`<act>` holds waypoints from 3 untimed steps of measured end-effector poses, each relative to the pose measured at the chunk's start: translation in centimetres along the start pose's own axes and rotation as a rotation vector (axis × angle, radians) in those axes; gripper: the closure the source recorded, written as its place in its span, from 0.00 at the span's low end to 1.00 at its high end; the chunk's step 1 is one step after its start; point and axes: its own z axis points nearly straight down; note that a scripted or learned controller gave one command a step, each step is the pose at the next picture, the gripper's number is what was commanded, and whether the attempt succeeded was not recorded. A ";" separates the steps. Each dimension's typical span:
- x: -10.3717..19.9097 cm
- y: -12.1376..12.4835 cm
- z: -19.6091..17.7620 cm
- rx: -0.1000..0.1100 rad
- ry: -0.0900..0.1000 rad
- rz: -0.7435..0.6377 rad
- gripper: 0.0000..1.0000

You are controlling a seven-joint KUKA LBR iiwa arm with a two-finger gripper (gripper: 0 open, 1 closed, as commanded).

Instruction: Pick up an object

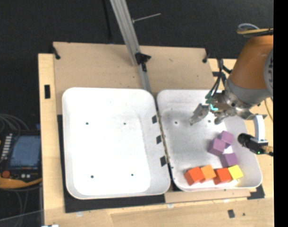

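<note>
The gripper (207, 117) hangs with its 2 fingers spread and holding nothing above the right bin (182, 103), so it should drop squarely over the near purple block (220, 143), clear of the orange blocks (196, 175), before closing

The arm (250, 77) is grey with an orange band, thin cables, and dull metallic jaws.
</note>
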 end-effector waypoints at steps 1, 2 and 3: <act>0.0 0.1 -0.2 -0.005 -0.001 0.001 0.00; 0.1 0.5 5.9 0.002 -0.003 0.006 0.00; 0.2 0.9 12.0 0.002 -0.003 0.008 0.00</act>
